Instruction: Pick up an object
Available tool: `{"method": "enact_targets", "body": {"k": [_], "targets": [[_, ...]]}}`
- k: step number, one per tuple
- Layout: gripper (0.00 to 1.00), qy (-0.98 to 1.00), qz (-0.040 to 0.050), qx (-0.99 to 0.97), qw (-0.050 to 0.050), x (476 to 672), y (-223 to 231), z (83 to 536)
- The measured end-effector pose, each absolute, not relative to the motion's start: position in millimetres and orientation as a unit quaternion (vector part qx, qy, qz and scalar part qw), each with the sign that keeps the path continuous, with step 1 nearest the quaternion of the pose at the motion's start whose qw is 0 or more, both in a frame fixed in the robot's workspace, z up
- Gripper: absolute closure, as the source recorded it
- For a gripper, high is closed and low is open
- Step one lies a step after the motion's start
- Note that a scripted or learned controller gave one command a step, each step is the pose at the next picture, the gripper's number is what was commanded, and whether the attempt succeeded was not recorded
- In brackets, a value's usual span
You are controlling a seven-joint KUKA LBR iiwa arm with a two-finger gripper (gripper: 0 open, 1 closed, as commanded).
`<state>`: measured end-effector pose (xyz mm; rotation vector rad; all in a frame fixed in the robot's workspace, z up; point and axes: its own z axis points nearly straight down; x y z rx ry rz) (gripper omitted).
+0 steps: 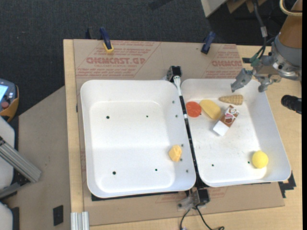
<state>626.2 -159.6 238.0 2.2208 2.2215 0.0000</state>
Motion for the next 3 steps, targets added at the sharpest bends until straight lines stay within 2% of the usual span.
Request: {"method": "enact_targets", "body": {"k": [1, 2, 3], "targets": [[0.0, 0.707, -0.0021, 0.707, -0.002, 665.4, -185, 84], [1.0, 0.708, -0.0049, 0.706, -0.005, 664.4, -185, 103], [1.0, 0.709, 0.0035, 0.705, 0.005, 668.9, -143, 213]]}}
